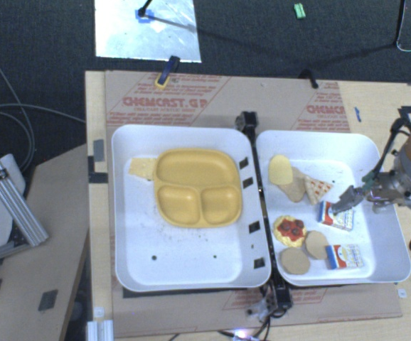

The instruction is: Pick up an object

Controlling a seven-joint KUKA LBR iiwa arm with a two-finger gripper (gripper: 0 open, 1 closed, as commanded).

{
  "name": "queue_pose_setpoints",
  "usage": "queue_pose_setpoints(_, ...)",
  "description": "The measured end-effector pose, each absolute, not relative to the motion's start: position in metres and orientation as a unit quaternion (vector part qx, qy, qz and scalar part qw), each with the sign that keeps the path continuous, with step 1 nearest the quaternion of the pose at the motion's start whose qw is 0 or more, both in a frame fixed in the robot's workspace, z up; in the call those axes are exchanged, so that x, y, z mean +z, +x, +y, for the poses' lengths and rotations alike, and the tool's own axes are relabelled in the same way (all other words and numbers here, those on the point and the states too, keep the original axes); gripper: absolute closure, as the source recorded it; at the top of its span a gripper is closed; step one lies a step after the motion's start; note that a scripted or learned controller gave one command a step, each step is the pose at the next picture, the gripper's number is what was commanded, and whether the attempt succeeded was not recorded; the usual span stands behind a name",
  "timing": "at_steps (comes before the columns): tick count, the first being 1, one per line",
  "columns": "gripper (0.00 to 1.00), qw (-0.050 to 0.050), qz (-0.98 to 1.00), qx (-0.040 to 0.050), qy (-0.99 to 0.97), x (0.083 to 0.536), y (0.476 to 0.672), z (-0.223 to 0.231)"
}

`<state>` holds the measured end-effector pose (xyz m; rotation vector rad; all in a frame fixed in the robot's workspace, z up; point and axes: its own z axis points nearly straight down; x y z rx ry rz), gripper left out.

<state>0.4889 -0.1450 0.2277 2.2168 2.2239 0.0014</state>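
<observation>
Lying nearest, below the fingers (349, 198), a small carton (345, 256) rests in the right bin (390, 212). A second carton (337, 217) sits just under the fingertips; their spread I cannot tell. Farther left, a yellow divided tray (196, 187) occupies the left bin (131, 212).

You have open floor along the front and left rim of the left white bin (131, 261); the yellow three-compartment plastic tray (195, 187) fills its middle. In the right white bin (387, 258), toy foods crowd the left half, and the two small white cartons (337, 216) (345, 256) leave a narrow bare strip along the right wall.
</observation>
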Motion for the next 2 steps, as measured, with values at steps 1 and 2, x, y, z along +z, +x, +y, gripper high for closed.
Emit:
queue_pose_setpoints(1, 0.00, 0.000, 0.709, -0.0007, 0.706, 0.080, 0.554, -0.168)
queue_pose_setpoints(2, 1.00, 0.002, 0.708, 0.0012, 0.706, 0.098, 0.555, -0.168)
